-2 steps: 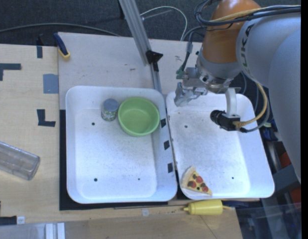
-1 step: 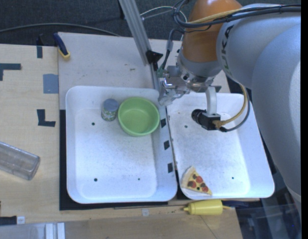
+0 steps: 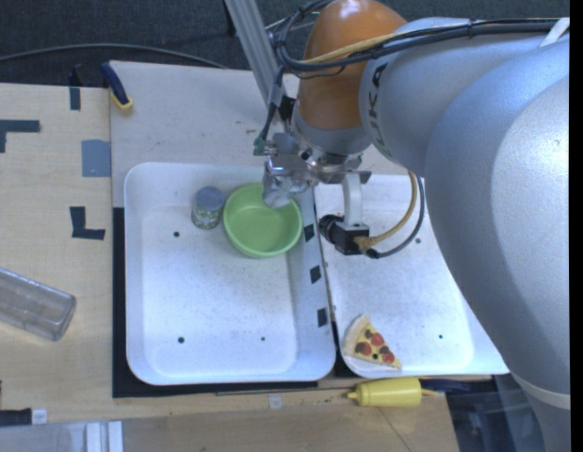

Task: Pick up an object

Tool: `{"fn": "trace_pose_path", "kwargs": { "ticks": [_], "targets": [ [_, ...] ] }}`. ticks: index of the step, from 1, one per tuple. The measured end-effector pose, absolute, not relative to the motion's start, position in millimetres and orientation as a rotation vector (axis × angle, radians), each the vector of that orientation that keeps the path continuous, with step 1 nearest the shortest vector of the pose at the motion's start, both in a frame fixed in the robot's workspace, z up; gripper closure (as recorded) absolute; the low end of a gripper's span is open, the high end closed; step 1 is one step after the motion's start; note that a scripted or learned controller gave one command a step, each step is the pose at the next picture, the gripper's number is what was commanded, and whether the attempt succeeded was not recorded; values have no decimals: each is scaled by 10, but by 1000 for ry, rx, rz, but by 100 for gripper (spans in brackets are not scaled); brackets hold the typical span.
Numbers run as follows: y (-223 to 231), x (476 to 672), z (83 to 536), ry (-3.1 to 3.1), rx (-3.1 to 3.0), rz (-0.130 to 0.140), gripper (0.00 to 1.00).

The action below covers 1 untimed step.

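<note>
Camera view puts the gripper (image 3: 280, 194) right at the far rim of the bowl (image 3: 260, 232), low over the left bin (image 3: 216, 347), and the arm (image 3: 442, 111) reaches in from the right across the right bin (image 3: 418, 290). How wide the gripper stands I cannot tell from up here, and nothing shows clearly in its hold, so I call it no grab yet.

My read is that the bowl is the target, and its rim is the only place to take it. To do this well, 1 side of the gripper goes inside the wall and the other outside, straddling the rim squarely, then it closes firmly before any lift. Lift straight up, and slowly, because a light bowl pinched at 1 edge will hang tilted and could slip out. Watch the can (image 3: 206, 207) too. It stands upright just beside the bowl, on its left, and a shoved bowl could knock it over. The bowl also sits close to the wall between the 2 bins, so a sideways push could jam it there.

Now the containers. The left bin has the bowl and the can, both toward the far end. The bowl looks to have nothing in it. The right bin has 1 pizza slice (image 3: 371, 343) at its near left corner. A yellow bottle (image 3: 390, 392) lies on the bench just outside that bin's near edge.
</note>
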<state>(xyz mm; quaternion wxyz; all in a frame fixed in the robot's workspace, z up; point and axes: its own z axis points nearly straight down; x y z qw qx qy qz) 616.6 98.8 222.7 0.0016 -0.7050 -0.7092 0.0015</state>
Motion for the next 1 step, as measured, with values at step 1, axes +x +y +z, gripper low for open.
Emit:
{"fn": "trace_pose_path", "kwargs": {
  "ticks": [1],
  "targets": [
    [962, 6170, 2241, -2224, -2217, 4, 0]
  ]
}}
